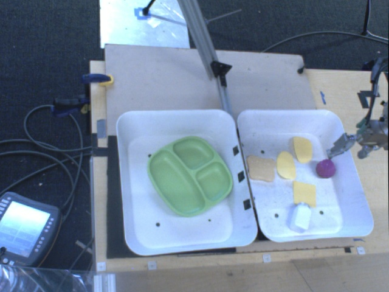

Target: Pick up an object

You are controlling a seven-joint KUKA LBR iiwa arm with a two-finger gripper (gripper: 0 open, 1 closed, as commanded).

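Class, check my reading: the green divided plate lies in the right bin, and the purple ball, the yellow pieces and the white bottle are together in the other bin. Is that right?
Not quite. The camera view shows the green divided plate in the left bin, not the right one. The rest stands: the purple ball, the yellow pieces and the white bottle are together in the other bin, the right one.

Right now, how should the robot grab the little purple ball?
Probably from straight above, one finger on each side of the purple ball at its widest middle. It is round, so any side works, and it lies apart from the yellow pieces. The gripper hangs just up and right.
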